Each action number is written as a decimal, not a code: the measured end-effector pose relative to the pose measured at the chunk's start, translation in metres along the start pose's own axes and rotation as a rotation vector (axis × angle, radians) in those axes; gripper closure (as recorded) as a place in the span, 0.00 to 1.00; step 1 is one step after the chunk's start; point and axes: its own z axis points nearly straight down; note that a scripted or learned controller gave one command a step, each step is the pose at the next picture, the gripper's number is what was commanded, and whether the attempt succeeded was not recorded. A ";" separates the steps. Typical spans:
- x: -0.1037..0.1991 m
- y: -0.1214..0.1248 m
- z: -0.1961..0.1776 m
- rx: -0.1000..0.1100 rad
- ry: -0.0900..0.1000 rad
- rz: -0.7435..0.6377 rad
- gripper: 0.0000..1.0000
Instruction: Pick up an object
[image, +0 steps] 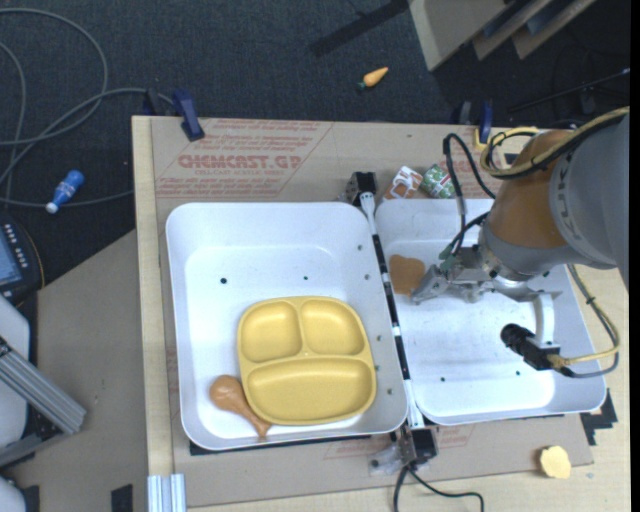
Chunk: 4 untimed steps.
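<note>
My jaws reach low over the right bin, just beside a brown cookie-like piece; whether they are clenched I cannot tell. My arm bends in from the right. The table reads "CHEMCAST GP".

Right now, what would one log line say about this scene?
arm: over right bin | gripper: beside brown piece | left bin: yellow tray, orange drumstick
</note>
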 end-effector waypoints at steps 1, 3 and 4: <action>-0.025 0.064 -0.001 -0.006 -0.003 -0.002 0.00; 0.011 0.095 -0.012 -0.008 -0.003 -0.004 1.00; 0.011 0.095 -0.011 -0.005 -0.002 -0.004 0.00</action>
